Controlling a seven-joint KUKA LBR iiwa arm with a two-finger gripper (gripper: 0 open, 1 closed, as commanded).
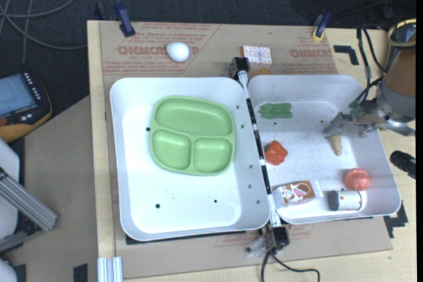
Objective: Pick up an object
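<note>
- Reaching in from the right, the arm (396, 86) is cut off by the frame edge.
- Pincer (340, 127) hangs over the right bin (310, 86); I cannot tell its opening.
- A tan cone-like piece (337, 143) sits just below, hard to make out.

My arm (401, 86) is grey with an orange band above the wrist, a black cable trailing beside it; my gripper (345, 123) is dull grey metal, dark at the joints.
</note>
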